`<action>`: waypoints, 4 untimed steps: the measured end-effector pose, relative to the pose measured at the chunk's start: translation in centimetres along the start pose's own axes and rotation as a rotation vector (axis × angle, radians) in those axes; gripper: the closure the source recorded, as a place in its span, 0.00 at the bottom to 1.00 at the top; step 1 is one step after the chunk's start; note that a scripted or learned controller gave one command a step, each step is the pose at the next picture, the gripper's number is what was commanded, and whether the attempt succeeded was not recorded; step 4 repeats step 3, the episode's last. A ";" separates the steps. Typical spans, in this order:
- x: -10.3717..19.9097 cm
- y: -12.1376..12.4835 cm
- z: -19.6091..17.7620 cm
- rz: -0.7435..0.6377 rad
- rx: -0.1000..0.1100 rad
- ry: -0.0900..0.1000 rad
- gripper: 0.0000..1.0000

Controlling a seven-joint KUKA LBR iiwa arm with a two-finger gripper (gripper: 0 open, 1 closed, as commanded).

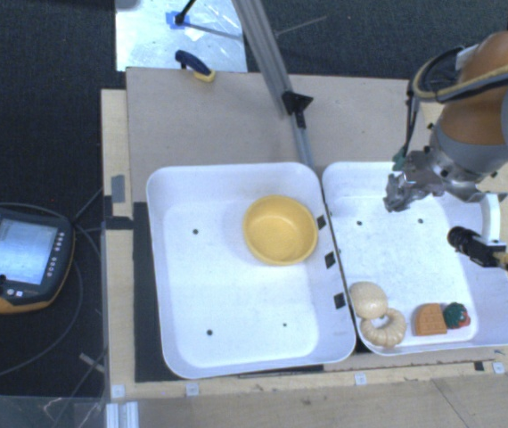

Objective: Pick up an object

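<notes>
Hovering above the right bin (503, 324), jaws' state unclear; ring toy (384, 327) lies flat

Grey arm (490, 141) — orange band (495, 61), black cables — dark metallic end effector (400, 194).

A bowl (280, 229) sits in the left bin (183, 328); a ring (384, 328) and toys lie at the lower edge of the right bin (495, 328).

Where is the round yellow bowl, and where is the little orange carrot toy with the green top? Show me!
Round yellow bowl (280, 229): camera view, on the bowl's inner bottom.
Little orange carrot toy with the green top (430, 319): camera view, on its orange body.
</notes>
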State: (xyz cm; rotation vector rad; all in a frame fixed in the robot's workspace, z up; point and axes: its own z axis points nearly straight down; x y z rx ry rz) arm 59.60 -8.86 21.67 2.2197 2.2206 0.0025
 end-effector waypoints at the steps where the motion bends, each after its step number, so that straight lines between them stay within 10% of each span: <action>1: 5.2 0.5 -1.3 -0.005 0.001 0.001 1.00; 3: 16.5 2.2 -1.0 -0.005 0.002 0.002 1.00; 4: 16.5 2.2 -1.0 -0.005 0.002 0.002 1.00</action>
